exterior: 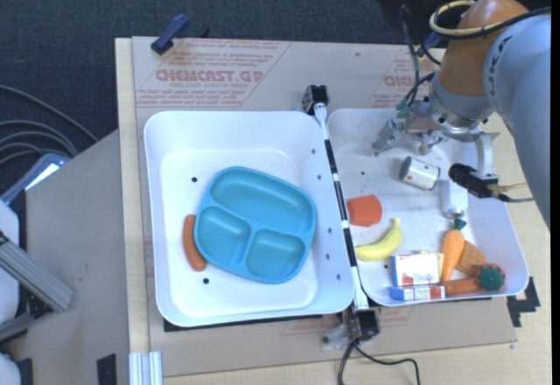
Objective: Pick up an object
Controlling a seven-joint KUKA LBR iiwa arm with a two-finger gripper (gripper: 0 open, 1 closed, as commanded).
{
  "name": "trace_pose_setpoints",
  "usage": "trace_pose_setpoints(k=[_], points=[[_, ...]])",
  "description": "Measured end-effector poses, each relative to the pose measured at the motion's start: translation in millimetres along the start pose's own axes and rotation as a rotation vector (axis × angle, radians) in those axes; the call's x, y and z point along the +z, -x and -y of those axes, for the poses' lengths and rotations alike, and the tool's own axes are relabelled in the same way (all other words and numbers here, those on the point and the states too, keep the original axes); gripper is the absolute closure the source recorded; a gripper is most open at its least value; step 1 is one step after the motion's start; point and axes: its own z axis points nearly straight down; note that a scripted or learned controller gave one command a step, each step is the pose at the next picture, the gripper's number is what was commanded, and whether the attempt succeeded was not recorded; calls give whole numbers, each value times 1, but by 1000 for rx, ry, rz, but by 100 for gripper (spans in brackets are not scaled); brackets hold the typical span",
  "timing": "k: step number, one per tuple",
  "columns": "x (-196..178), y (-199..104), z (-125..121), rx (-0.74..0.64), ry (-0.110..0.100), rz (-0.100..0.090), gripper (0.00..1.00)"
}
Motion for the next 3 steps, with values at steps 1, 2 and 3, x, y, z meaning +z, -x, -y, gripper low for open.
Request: trace_pose_setpoints(k=[1,2,3], points=[[-11,0,-1,-1,2,1,100],[-10,0,-1,-1,2,1,0],[-14,-44,106,2,0,0,0]])
